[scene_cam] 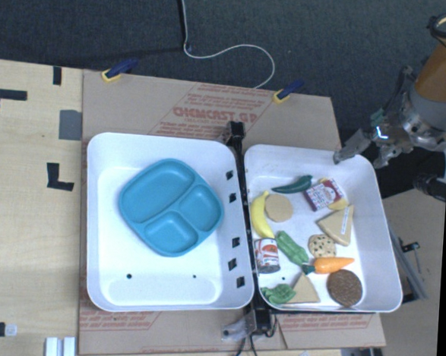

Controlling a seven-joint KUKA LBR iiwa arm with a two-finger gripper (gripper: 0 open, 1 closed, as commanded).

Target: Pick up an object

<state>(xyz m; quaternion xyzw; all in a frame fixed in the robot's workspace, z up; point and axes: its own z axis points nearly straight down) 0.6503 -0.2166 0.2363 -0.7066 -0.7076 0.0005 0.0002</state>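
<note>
Toy food (310,240) lies heaped in the right bin (383,223): a banana, green pepper, carrot, cookies and a small can among it. The gripper (358,149) hovers over that bin's far right corner, jaws spread and holding nothing. A blue divided plate (170,206) sits in the left bin (101,226).

We saw the arm (437,74) as a thick rounded body, orange-tan across its upper section with a pale ring at the top edge and a grey metal collar beneath. Below that collar sat darker grey wrist hardware with a small bright bluish-white spot on it. The gripper (348,150) was a slim grey metal piece.
</note>
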